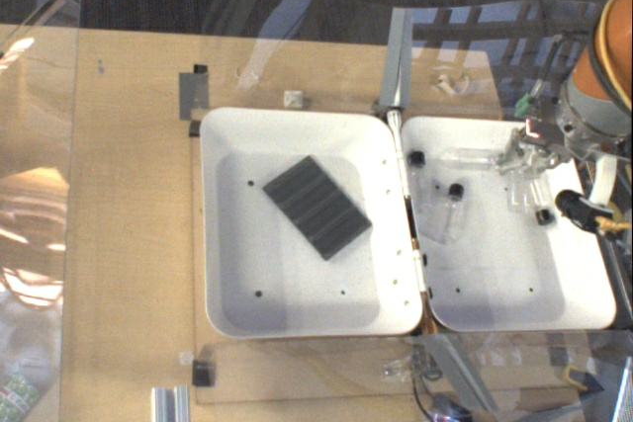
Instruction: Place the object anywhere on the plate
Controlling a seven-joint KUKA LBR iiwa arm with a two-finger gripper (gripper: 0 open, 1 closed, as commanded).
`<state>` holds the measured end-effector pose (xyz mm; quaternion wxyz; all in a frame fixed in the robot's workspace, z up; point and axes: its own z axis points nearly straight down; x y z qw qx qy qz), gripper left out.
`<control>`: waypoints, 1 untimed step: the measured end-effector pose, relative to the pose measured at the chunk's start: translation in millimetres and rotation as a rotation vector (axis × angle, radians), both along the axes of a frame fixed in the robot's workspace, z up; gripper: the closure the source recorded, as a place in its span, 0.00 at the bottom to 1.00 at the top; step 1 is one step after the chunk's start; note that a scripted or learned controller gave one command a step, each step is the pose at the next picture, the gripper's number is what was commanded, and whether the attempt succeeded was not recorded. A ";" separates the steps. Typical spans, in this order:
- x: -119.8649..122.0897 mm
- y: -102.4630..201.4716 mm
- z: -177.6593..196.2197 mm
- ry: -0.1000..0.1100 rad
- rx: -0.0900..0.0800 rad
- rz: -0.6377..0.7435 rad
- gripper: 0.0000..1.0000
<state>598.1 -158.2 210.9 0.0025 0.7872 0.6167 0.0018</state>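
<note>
A dark grey ribbed plate (316,207) lies flat and turned at an angle in the middle of the left bin (227,311). Three small clear vials with black caps lie in the right bin (514,316). One vial (450,157) rests near the bin's upper left. A second (451,209) sits below it. The third (528,201) lies toward the right, just under my gripper (526,153). The gripper hangs low over the upper right part of that bin, close to the third vial. I see nothing clearly held in it.
The grey arm with its orange band (613,64) comes in from the upper right. A black and yellow part (582,210) sticks out over the right bin's right side. A grey divider post (397,54) stands behind the seam between the bins. A small white block (293,99) lies on the bench behind the left bin.
</note>
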 end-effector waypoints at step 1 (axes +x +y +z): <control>53.1 -26.7 -53.3 0.004 0.000 0.067 1.00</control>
